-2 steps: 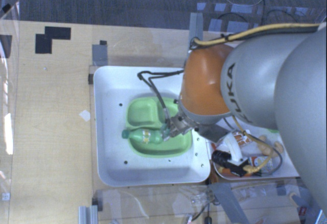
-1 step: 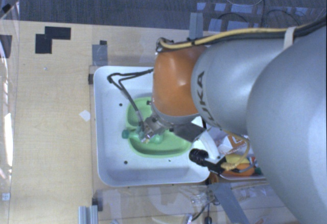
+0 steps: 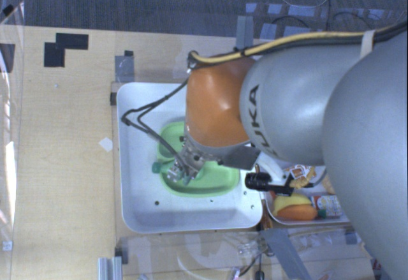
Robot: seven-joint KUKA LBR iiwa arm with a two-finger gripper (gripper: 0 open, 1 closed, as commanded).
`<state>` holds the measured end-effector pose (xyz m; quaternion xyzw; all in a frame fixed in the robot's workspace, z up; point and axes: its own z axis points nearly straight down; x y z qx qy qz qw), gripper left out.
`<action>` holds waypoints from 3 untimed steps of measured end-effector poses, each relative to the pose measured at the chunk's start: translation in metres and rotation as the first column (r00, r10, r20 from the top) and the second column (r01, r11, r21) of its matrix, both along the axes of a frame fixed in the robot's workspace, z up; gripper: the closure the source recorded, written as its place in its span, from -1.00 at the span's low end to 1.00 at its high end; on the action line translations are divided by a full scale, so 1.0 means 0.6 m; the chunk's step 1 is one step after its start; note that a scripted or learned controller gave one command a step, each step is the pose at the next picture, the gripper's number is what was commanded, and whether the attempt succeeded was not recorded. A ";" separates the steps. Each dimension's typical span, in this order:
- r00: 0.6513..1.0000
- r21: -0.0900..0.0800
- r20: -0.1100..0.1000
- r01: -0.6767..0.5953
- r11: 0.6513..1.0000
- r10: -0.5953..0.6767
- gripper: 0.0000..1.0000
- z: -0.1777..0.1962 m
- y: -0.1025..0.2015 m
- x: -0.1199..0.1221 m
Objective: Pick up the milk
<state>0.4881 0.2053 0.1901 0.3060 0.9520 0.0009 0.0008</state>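
Observation:
My gripper (image 3: 176, 172) reaches down into the left white bin (image 3: 137, 145), over a light green plate-like object (image 3: 210, 182) that lies in the bin's middle. A small teal piece (image 3: 156, 168) pokes out just left of the gripper. The arm's orange band and grey body cover most of the bin's right side and much of the right bin. A small carton with red and white print (image 3: 301, 175) peeks out by the arm in the right bin; I cannot tell whether it is the milk.
The right bin (image 3: 274, 212) holds a yellow banana-like item (image 3: 284, 189), an orange round fruit (image 3: 297, 212) and a small packet with red and green print (image 3: 328, 205). A black cable loops across the left bin's upper part. Tan bench surface lies to the left.

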 end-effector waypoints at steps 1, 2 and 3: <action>0.999 0.001 0.001 0.034 0.999 -0.034 1.00 0.012 0.051 -0.001; 0.740 -0.001 0.003 -0.672 0.740 0.672 1.00 -0.016 0.035 0.013; 0.592 -0.004 0.006 -0.806 0.592 0.806 1.00 0.014 0.052 0.009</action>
